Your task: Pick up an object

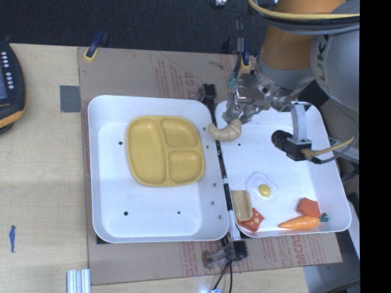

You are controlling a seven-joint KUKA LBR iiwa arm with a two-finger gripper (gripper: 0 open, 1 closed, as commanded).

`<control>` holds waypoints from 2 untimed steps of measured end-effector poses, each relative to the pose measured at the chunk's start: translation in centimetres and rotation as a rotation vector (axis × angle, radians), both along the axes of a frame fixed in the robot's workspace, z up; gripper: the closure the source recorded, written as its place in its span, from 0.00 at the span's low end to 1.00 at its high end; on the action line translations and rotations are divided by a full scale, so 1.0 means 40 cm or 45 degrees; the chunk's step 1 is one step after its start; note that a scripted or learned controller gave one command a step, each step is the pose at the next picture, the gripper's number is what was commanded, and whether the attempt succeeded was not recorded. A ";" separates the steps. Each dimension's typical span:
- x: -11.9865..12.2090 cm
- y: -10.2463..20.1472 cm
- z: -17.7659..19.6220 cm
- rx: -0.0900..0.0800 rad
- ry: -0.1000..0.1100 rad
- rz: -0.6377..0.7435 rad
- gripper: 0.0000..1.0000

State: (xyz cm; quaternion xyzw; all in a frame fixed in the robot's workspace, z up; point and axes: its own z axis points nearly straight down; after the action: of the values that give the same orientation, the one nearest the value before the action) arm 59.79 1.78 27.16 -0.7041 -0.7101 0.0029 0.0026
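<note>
Currently the hand (233, 116) sits low over the right bin's (324, 133) upper-left corner, fingers clamped on one end of a croissant (225, 131) lying near the divide between bins. Left bin (104, 163) bears a yellow sectioned plate (165, 150). Fried egg (261, 188), carrot (300, 223) and toast (241, 204) lie along the right bin's near side.
</note>
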 end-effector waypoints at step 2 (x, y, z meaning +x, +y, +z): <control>-0.003 -0.175 0.031 0.000 -0.002 -0.010 1.00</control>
State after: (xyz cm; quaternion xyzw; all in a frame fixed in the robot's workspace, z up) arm 59.68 -5.22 28.41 -0.7069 -0.7073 0.0024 0.0019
